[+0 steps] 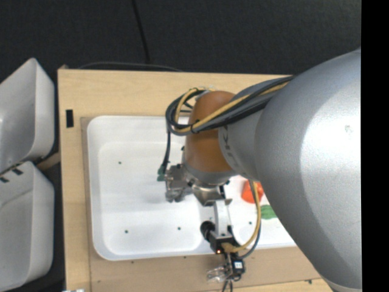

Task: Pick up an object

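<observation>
Hovering arm [285, 145] over white bin [121, 181]; orange object [250, 191] near right side.

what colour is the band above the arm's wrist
Orange-brown band, seen in the camera view.

A shallow white bin [121, 163] sits on a light wooden bench [72, 181] — its floor dotted with a few small dark holes. On the bench just left of the bin's upper corner lies a small black rectangular mark [69, 118]. Two white moulded shapes [21, 181] stand at the left edge, against a dark floor [182, 23].
</observation>
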Tool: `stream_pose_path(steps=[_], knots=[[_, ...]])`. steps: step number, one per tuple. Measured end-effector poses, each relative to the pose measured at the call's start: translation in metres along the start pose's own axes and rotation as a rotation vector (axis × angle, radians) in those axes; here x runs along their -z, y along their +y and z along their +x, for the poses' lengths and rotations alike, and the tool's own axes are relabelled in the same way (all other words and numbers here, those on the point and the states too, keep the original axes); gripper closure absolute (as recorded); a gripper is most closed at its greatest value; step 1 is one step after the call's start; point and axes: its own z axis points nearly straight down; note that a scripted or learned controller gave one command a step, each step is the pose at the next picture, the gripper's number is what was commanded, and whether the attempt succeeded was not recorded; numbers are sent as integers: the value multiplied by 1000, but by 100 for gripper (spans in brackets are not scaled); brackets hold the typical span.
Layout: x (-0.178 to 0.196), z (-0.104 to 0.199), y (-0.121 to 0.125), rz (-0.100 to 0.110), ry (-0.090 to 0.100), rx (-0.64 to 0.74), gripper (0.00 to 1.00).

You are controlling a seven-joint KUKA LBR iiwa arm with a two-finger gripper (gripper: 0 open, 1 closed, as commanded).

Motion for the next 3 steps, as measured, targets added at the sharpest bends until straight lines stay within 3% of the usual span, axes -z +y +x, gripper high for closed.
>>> stream_pose_path(steps=[1, 2, 3], knots=[[178, -42, 19, -27, 2, -4, 100], [247, -56, 22, -17, 1, 0, 100], [210, -84, -7, -6, -2, -8, 100]])
